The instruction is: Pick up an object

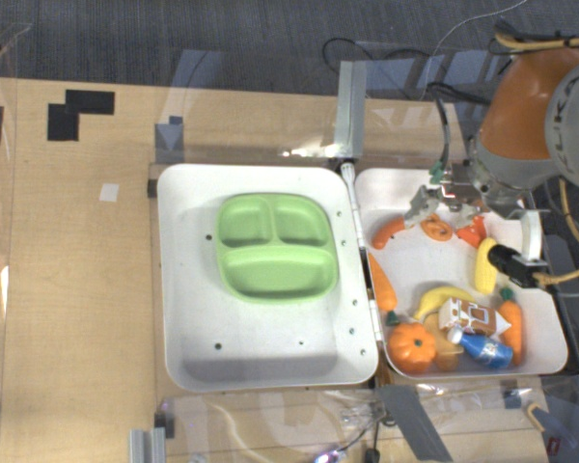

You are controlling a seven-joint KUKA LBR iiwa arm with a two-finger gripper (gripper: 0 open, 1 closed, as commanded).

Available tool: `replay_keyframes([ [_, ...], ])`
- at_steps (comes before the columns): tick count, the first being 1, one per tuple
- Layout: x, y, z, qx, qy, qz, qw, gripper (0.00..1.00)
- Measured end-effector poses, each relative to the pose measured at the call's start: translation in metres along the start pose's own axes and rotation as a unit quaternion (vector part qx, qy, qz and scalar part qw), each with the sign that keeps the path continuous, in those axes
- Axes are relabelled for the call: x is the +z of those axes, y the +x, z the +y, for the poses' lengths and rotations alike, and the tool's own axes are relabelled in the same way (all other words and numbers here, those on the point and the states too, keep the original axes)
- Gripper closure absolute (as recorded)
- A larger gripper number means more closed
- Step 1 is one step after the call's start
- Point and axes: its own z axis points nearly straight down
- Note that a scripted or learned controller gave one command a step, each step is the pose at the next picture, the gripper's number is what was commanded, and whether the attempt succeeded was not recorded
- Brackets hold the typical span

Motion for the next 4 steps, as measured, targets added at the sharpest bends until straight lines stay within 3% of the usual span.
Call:
replay_keyframes([
  [1,0.095,-0.034,0.022,-0.058,-0.006,-0.002,0.9983,0.00],
  [2,0.082,-0.035,0.024,-0.059,-0.010,-0.003,0.9982,1.00],
  [3,0.095,-0.071,0.044,-0.033,-0.006,-0.002,0.9994,1.00],
  [4,-0.035,-0.001,0.036,-0.105,-0.003,-0.001,0.9944,1.00],
])
